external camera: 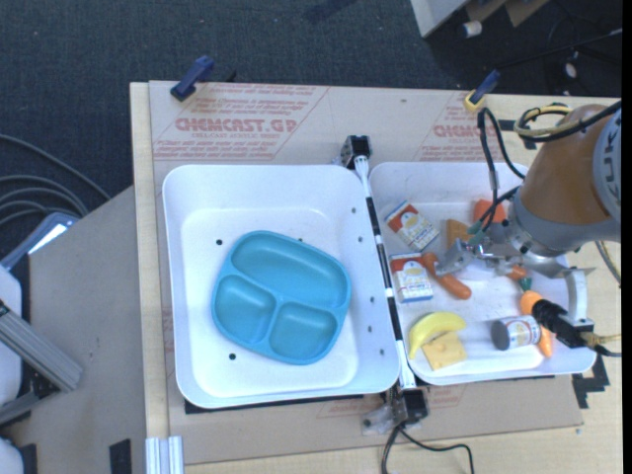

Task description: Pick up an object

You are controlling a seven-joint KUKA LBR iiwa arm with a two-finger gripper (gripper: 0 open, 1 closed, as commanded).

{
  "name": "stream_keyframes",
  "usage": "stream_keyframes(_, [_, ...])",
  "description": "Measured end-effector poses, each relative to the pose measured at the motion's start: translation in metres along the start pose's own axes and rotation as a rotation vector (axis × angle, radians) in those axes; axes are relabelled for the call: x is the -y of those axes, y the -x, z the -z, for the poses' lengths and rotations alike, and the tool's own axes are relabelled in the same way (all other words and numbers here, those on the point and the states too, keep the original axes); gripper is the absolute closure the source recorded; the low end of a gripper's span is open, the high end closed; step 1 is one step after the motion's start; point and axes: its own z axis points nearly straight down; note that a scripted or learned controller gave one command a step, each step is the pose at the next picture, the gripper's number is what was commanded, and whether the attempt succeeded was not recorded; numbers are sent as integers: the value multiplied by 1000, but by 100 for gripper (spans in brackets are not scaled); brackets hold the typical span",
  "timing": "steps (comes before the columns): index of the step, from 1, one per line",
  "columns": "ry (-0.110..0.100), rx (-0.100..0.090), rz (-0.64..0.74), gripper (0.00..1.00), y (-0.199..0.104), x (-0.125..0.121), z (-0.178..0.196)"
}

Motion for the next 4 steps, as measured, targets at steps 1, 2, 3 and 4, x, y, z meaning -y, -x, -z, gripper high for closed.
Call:
stream_keyframes(1, [-4, -3, 2, 0, 22, -59, -28])
stream_keyframes(2, [-2, -2, 2, 100, 22, -59, -18])
stream_keyframes(3, [-2, -2, 2, 0, 22, -59, -18])
stream_keyframes(4, [-6, -4, 1, 0, 42, -21, -28])
